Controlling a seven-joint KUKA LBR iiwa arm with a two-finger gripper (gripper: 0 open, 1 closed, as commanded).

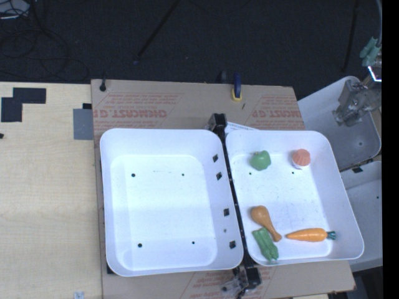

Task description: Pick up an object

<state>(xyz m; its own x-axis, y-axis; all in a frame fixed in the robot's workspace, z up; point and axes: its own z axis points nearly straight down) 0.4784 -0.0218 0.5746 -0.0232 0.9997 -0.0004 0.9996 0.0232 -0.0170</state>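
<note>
Wooden bench carries cardboard sheet; two white bins, left bin, right bin, touching, on top

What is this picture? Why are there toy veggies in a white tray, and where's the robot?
This is a robot's practice table, seen by a camera that sits above it and looks down at a slant. Two shallow white bins sit side by side on a cardboard sheet: the left bin and the right bin. In the right bin lie five pretend foods: a green pepper, a round pink-orange piece, a brown drumstick, a green bumpy vegetable and an orange carrot. The robot arm reaches in from the right; the grey metal part at the top right may belong to it, but I can't tell. Its job is to pick one toy up. All five toys lie in the bin, none lifted.
</note>
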